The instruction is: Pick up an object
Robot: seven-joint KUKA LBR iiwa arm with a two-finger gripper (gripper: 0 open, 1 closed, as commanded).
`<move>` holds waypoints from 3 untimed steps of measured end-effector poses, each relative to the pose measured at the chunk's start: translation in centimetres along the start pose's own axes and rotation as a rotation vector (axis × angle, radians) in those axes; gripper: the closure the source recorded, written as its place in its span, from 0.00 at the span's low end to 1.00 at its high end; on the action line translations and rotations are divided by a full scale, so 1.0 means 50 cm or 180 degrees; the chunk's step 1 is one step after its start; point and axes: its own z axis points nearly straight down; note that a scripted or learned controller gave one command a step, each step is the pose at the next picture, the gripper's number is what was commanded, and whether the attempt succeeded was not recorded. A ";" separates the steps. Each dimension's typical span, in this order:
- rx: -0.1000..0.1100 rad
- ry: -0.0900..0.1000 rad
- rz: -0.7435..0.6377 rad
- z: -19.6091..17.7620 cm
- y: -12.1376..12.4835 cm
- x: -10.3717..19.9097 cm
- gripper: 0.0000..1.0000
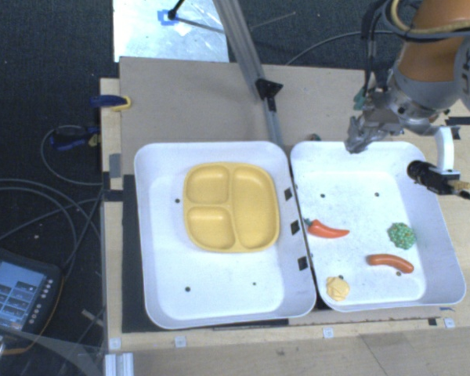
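My two-finger gripper (359,142) hangs over the far rim of the right-hand shallow white plastic bin (376,167), its dark tip pointing down and toward the bin's left; nothing is seen at the tip, and how the gripper is set cannot be told from this slanted view. The candidate objects all lie nearer the camera than my gripper, toward the bin's near half. Closest is the small red-orange chilli-shaped toy (327,229), just beside the bin's left wall, its long axis running roughly left to right with the green stem end toward that wall. Farther off lie the knobbly green broccoli-like toy (401,236) by the right wall, the reddish-brown sausage-shaped toy (390,263) below it, also lying left to right, and the lumpy pale-yellow toy (338,288) near the front rim. In my judgement the chilli offers the shortest approach, though the wall beside it leaves little room on that side; fingers closing across its short axis would suit it. The bin's middle floor is bare, giving open room for descent. The left-hand white bin (164,288) carries a yellow three-compartment plastic plate (229,207), well apart from my reach path.
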 end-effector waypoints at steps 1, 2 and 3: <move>0.0001 0.0000 -0.0002 -0.001 0.012 0.109 1.00; 0.0013 0.0002 0.0002 0.038 0.008 0.201 1.00; 0.0015 0.0005 -0.0001 0.071 -0.008 0.313 1.00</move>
